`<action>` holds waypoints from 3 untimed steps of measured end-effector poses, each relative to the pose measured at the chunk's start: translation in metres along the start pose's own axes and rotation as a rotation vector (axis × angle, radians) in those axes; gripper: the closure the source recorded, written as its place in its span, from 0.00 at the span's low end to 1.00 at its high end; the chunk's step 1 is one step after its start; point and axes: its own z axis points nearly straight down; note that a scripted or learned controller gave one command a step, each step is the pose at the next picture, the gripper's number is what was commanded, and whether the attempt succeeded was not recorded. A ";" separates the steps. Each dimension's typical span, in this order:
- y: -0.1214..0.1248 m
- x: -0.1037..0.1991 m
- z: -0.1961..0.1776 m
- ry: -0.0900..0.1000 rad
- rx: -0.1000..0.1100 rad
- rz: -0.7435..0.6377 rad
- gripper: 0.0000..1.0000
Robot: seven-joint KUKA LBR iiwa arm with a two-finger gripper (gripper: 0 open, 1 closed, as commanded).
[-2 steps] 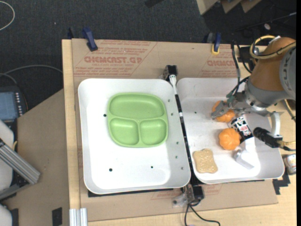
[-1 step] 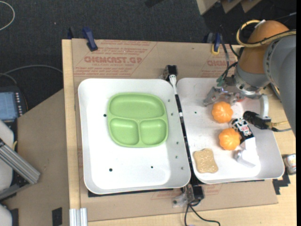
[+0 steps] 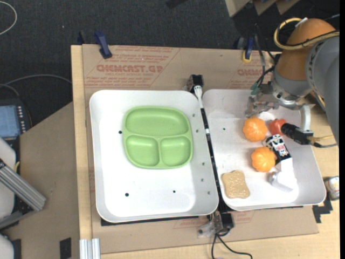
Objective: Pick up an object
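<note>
The claw (image 3: 257, 106) hangs over the right bin's (image 3: 229, 144) far edge, can't tell its grip, with an orange (image 3: 255, 129) just below it, another orange (image 3: 263, 159) farther down.

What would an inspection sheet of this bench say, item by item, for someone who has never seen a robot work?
Surface: cardboard-covered bench bearing left bin and right bin.
Job's things: two oranges, cracker, red piece, black-and-white item, white block, all in right bin.
Clutter: green divided plate in left bin.
Grippers: gripper low over right bin's far end, above the upper orange; grasp unclear.
Cables: yellow loop on arm; wires at bench front.
Surroundings: dark carpet, blue clamps.
</note>
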 end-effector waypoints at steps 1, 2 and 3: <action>-0.048 0.060 0.012 0.004 0.008 -0.003 1.00; -0.147 0.116 -0.094 0.005 0.002 -0.003 1.00; -0.180 0.183 -0.115 0.004 0.006 -0.006 1.00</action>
